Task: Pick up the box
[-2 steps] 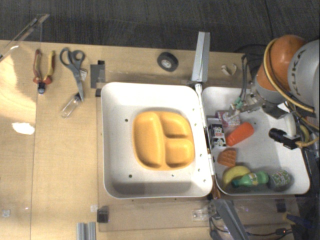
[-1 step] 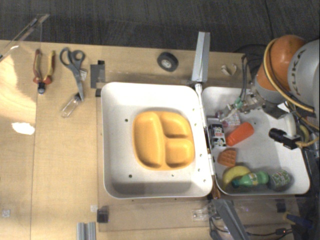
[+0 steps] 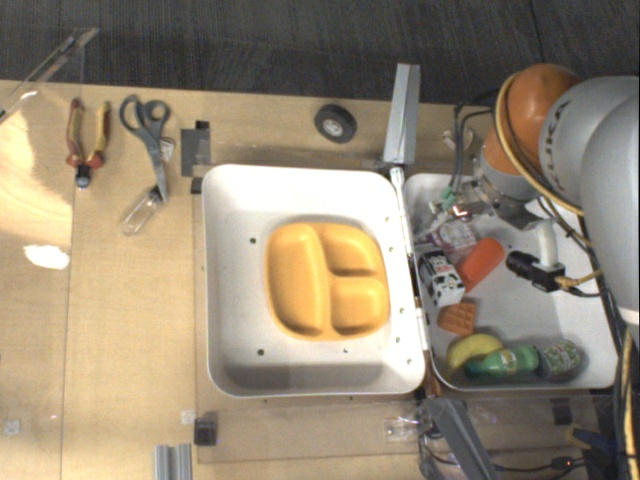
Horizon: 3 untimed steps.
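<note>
Lying in the right bin (image 3: 590, 338), close to its left wall and about halfway down it, the box (image 3: 441, 275) is a small white carton with dark print, tilted a little. It is hemmed in: a crinkled packet (image 3: 455, 234) touches it from the back-edge side, an orange block (image 3: 482, 260) leans just beside it on the right, and a waffle-like brown piece (image 3: 459, 317) sits just in front. That crowding probably comes from loose items sliding together against the wall, so a clean approach looks easiest from straight above.

The claw (image 3: 458, 208) hangs near the bin's back left corner, above the packet and near the box but not on it. Its tips are lost among cables and clutter, so whether they are spread or pressed together cannot be told; nothing is seen held.

Along the bin's front edge lie a banana (image 3: 472, 347), a green bottle (image 3: 505, 361) and a mottled can (image 3: 560, 358), well apart from the box. The bin's middle and right side are bare, giving room to swing.

The left bin (image 3: 230, 348) holds 1 yellow divided tray (image 3: 325, 278). On the counter (image 3: 100, 368), scissors (image 3: 150, 143) and pliers (image 3: 85, 138) rest near the back left corner.
</note>
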{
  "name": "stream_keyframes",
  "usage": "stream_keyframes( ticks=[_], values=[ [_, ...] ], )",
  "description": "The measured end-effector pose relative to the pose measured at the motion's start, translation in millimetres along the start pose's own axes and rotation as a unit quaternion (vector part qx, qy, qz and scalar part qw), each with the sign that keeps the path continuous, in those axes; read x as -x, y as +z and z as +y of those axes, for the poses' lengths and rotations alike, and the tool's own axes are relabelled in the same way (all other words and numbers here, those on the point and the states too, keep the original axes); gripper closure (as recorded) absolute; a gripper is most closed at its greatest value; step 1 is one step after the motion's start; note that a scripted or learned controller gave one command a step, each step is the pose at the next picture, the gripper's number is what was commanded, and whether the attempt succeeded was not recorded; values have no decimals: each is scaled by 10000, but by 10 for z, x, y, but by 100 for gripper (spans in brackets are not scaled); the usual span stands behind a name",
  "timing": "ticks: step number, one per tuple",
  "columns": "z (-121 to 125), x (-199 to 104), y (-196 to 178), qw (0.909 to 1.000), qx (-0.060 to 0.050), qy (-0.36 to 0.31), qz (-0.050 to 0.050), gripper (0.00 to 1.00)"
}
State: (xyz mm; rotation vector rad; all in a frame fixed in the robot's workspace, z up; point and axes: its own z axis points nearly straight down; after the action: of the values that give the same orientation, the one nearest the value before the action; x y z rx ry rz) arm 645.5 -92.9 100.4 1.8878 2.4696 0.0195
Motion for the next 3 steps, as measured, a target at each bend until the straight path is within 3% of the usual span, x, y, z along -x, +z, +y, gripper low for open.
stream_keyframes(
  ticks=[1,2,3],
  values=[
    [45,-11,-141,10000,57,-26,-8,100],
    [44,-12,-139,10000,54,-27,-7,0],
    [-232,222,-2,9985,23,538,30,0]
  ],
)
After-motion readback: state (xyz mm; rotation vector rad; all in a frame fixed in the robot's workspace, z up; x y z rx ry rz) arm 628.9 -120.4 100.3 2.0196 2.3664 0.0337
